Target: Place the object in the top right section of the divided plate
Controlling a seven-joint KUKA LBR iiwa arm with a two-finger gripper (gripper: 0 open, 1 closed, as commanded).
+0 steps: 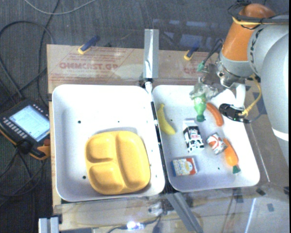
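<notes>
In the left bin, toward its near side, lies the one yellow divided plate, three sections, nothing in them. The right bin holds seven things: a banana by the shared wall, a black-and-white carton, a small box, a red-and-white can, a carrot, an orange sausage and a green bottle. The jaws hang over the bottle at the bin's far side; I cannot tell whether they are apart or clamped on it. The two bin walls between bottle and plate stand in the way. Open floor surrounds the plate on its left and far sides. A tablet sits off the worktop's left.
</notes>
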